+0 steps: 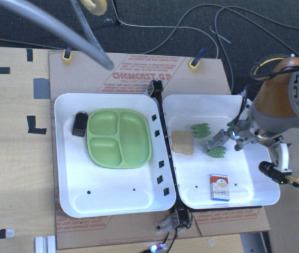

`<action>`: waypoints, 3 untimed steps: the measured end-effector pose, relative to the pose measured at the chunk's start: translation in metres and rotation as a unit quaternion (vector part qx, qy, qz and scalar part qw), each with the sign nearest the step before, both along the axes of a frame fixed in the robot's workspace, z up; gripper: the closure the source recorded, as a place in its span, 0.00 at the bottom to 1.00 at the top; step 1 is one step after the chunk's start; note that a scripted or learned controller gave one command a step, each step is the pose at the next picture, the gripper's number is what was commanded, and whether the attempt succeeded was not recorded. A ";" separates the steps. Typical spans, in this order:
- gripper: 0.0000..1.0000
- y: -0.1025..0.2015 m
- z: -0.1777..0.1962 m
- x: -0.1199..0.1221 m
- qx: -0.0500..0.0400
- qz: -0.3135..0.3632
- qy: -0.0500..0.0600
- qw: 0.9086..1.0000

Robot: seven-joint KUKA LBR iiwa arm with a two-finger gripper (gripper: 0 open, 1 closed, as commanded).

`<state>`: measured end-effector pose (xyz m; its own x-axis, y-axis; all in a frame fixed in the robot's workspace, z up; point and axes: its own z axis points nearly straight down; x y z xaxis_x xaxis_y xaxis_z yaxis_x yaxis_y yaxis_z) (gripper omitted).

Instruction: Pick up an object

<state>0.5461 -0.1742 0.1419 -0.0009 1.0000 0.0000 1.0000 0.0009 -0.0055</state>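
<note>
I see glossy white plastic bins (70,194), a matt green plastic divided plate (119,138), cardboard (144,70) beneath, and a pale wood-look desk (12,157).

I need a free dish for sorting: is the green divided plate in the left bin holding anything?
Empty. The green divided plate lies flat in the left bin, all three compartments showing bare green; the black object sits beside its left edge.
</note>
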 end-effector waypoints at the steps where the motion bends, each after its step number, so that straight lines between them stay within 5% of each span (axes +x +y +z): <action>1: 0.00 0.001 -0.054 -0.001 0.000 0.000 -0.001 1.000; 2: 1.00 0.001 -0.041 0.000 0.000 0.001 -0.001 1.000; 3: 1.00 -0.001 0.015 0.010 -0.001 0.000 -0.005 1.000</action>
